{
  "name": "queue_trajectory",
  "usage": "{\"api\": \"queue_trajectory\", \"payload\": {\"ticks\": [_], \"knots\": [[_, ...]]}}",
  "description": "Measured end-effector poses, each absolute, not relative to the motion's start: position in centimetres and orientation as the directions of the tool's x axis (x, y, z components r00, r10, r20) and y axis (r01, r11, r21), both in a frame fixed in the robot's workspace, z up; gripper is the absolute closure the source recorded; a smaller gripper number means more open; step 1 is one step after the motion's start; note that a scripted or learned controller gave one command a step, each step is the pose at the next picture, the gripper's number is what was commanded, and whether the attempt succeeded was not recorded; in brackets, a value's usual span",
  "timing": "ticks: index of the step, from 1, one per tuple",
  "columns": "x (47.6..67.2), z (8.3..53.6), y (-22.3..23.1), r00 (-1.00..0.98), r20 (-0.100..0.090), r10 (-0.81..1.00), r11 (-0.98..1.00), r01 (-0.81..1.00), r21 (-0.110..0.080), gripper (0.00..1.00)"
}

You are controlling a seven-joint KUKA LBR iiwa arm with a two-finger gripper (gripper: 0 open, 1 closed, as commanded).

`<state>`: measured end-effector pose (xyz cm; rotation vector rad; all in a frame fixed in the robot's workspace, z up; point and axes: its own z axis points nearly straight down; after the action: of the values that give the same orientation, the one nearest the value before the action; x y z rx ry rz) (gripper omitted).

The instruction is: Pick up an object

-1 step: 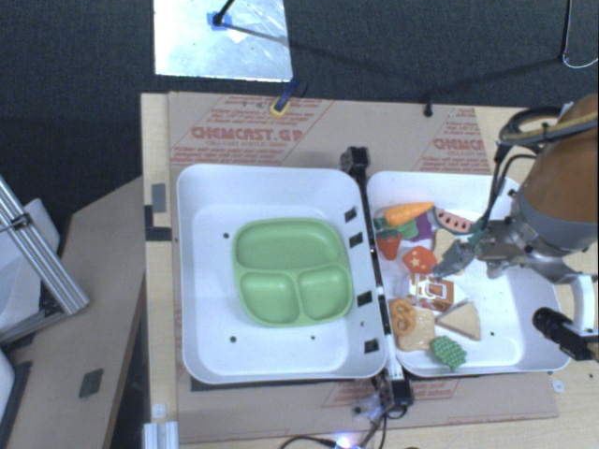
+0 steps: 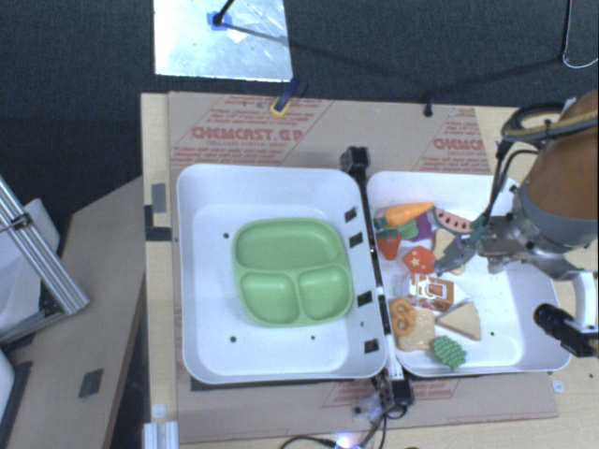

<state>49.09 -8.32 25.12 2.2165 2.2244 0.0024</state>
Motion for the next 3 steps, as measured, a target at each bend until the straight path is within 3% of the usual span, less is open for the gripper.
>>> {"api": "queue_trajectory", "payload": {"ticks": [2,3], "knots": [[49.6,14.7,-8.7,-0.001,0.001,1.0,0.001,1.0,-0.003,0.0],[50.4,11.1,-9.1,0.001,-0.006,1.0,-0.001,1.0,0.022,0.0]]}}
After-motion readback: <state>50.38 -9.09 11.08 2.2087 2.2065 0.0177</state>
